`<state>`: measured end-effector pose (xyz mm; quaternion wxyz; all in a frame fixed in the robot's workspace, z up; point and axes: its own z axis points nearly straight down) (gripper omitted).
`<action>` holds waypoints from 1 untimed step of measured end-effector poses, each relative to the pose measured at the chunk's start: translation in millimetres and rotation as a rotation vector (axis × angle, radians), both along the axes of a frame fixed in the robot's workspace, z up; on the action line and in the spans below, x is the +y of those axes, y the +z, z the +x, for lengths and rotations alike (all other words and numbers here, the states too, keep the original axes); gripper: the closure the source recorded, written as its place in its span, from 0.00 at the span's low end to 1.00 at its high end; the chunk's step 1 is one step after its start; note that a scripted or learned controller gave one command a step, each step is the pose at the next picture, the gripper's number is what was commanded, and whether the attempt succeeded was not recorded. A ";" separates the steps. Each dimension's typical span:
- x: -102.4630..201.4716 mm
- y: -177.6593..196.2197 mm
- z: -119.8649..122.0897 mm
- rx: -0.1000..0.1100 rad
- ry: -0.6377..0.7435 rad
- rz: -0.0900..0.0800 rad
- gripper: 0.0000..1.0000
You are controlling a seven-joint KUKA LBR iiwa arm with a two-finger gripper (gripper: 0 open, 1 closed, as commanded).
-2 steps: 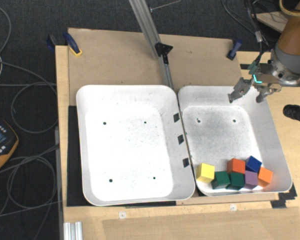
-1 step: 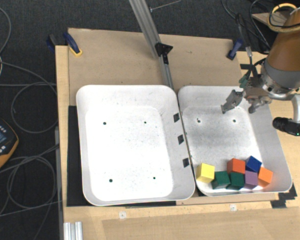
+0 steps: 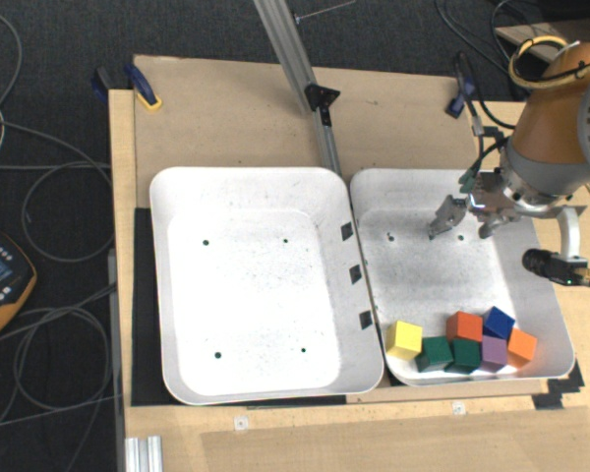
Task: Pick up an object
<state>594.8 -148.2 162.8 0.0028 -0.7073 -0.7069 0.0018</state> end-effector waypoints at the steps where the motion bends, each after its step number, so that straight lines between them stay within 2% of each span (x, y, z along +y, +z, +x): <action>1: 4.3 -63.2 -0.1 0.001 0.001 0.001 0.00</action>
